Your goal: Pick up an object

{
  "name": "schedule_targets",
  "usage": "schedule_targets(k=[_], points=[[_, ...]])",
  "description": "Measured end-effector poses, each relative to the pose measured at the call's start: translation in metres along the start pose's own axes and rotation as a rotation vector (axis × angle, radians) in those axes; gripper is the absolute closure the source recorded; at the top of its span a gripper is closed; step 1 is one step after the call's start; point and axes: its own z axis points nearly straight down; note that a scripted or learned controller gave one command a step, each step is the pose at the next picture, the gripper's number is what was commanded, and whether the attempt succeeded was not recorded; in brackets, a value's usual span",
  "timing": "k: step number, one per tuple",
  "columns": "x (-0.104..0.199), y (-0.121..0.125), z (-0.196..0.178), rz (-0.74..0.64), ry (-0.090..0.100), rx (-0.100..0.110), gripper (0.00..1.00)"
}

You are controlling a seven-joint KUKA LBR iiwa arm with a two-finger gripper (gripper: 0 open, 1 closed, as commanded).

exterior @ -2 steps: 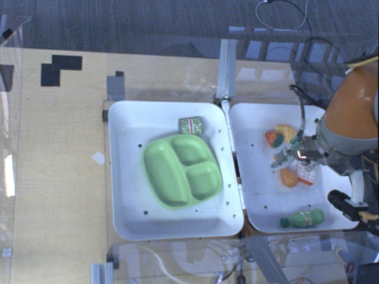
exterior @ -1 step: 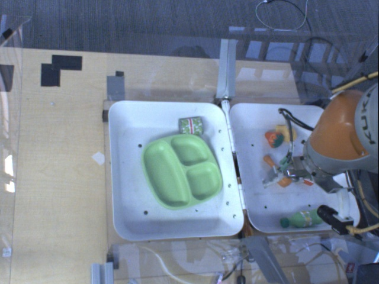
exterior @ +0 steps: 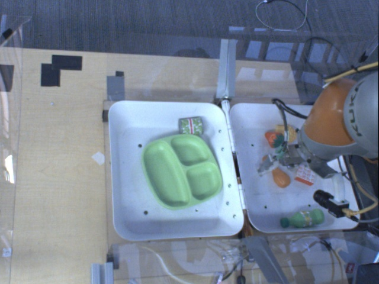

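Green bottle (exterior: 303, 219) lies at right bin's (exterior: 254, 212) front edge. Gripper (exterior: 278, 160) is low among small items: orange ball (exterior: 282, 178), red-white packet (exterior: 304, 174). Grip state unclear, probably nothing held. Best centre over one item before closing.

Bins (exterior: 124, 218): plain white, both.
Tray (exterior: 181, 170): pale green, unpatterned.
Small can (exterior: 190, 125): green, with red and white label markings.
Bottle (exterior: 303, 219): green, yellowish label band.
Round fruit (exterior: 282, 178): orange.
Small packet (exterior: 304, 175): white with red print.
Arm (exterior: 346, 120): grey, orange band.
Bench (exterior: 56, 158): light tan; black patches at far left corner.
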Motion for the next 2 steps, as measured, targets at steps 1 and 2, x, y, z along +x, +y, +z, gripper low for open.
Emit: schedule_targets(k=[1,2], points=[[0.001,0.003,-0.012,-0.001,0.001,-0.008,1.0],[0.046,0.029,-0.096,0.13,0.0,0.006,1.0]])
